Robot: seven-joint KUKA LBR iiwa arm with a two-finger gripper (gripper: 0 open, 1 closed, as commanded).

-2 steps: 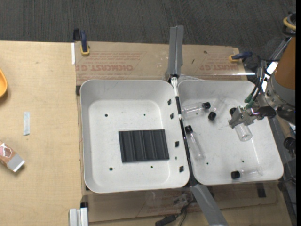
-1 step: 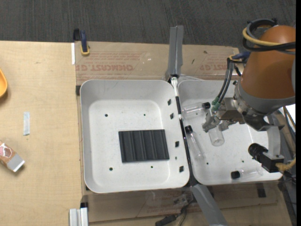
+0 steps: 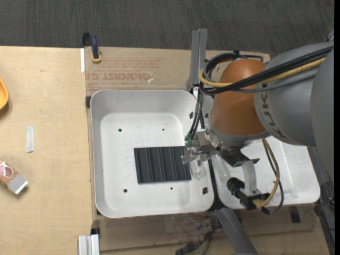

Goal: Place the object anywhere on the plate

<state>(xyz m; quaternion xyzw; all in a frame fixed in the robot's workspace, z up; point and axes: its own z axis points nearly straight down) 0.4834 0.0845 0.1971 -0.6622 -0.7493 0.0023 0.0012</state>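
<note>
Dark ridged plate (image 3: 162,164), end effector (image 3: 197,166) at its right edge

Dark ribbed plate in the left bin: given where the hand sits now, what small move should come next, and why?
Probably a short shift left, further over the dark ribbed plate. The hand sits at the plate's right edge, near the left bin's right wall, so a release here might miss the plate. I can't tell whether it holds anything.

Single fixed camera, mounted above bench (image 3: 42,89), looking down at slant. Left bin (image 3: 106,110) sits whole near frame centre; right bin (image 3: 303,185) largely behind arm (image 3: 287,100), which enters from right and looms large (close to lens). Dark carpet strip (image 3: 133,9) along top edge marks far side. Moderate distance; no second view to overlap.
</note>
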